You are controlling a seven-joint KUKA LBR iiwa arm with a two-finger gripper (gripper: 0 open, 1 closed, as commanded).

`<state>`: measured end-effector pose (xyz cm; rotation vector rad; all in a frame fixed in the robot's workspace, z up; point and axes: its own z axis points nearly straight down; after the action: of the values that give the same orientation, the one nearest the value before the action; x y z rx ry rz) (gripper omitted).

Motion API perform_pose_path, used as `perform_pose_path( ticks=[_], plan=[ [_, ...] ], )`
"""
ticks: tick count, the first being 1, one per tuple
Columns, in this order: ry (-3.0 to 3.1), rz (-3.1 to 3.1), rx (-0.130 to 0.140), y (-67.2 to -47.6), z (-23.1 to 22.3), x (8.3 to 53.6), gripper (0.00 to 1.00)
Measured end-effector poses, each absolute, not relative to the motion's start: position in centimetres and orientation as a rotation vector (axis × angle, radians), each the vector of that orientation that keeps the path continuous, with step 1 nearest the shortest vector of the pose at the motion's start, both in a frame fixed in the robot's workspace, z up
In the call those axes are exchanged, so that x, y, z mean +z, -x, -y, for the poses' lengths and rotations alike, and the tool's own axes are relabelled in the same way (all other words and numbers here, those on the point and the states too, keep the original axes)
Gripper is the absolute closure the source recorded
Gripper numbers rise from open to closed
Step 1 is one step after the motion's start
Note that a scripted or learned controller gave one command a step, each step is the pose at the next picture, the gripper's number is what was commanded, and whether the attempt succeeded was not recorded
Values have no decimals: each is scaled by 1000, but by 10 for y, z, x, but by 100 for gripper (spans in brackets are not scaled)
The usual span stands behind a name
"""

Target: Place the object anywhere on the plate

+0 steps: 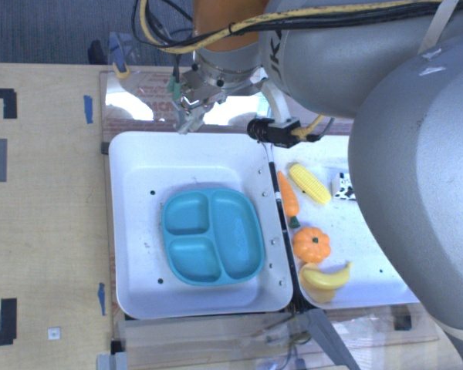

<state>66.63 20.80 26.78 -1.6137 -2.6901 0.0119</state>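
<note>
We see metal two-finger gripper [189,114] above left bin's far rim, jaw state unclear. Blue three-compartment plastic plate [213,236] bare; we should first grasp orange toy pumpkin [312,244].

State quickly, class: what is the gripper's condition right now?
Gripper: above the far rim of the left bin; open or shut cannot be told.

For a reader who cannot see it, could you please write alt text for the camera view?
A blue plate with three compartments sits in the left bin, with nothing on it. The right bin holds a corn cob, carrot, pumpkin and banana. The grey arm's pincer is above the left bin's far edge.
</note>
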Motion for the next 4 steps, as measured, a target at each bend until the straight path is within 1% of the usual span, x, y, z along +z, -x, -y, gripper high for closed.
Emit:
perform_pose_path(
  ticks=[1,2,3,4],
  plan=[
    [1612,2691,15,-667,-208,275,100],
    [2082,2346,15,-645,-214,254,100],
    [2345,2089,8,-664,-218,271,100],
    [1651,2676,-2,-631,-190,387,100]
  ],
)
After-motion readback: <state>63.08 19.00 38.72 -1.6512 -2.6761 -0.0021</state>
